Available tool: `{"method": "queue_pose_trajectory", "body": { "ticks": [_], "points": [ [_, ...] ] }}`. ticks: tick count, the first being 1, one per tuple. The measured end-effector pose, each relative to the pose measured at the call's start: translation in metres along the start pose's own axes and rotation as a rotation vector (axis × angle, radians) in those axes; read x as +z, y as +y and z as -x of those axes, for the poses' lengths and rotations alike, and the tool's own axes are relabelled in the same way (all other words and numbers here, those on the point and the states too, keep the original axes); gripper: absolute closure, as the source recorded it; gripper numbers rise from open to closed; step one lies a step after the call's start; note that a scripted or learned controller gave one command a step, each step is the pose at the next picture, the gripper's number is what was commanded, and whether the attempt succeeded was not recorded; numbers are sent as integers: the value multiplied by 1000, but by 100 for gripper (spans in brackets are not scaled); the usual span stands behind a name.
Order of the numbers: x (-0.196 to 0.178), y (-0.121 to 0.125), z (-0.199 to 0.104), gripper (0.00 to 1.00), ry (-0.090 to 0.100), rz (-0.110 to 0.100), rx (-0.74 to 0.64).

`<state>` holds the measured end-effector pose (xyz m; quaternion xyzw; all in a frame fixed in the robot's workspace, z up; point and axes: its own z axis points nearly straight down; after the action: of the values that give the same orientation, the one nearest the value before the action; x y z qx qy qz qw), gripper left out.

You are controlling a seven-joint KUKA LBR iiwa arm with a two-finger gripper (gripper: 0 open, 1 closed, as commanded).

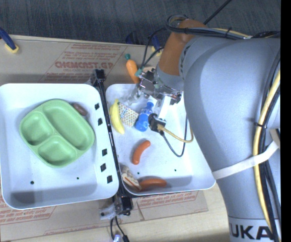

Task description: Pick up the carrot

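Carrot (131,70) on the right bin's (178,178) far rim, gripper (146,86) just beside it

Single fixed camera, mounted above the bench (60,59) and looking down at a slant. Both white bins fall within the field: the left bin (9,150) complete, the right bin (178,160) covered along its right edge by the arm (231,115), which enters from the right and stands nearest the lens. The bench's far edge runs near the top of the picture, with dark floor (85,6) beyond.
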<state>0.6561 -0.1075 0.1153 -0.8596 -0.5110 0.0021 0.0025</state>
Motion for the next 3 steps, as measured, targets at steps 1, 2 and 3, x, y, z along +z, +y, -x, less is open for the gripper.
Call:
{"method": "queue_pose_trajectory", "body": {
  "ticks": [1,2,3],
  "points": [
    [-77,-13,-25,0,2,3,64],
    [-30,6,12,0,0,-1,329],
    [-102,32,77,0,2,2,513]
  ]
}}
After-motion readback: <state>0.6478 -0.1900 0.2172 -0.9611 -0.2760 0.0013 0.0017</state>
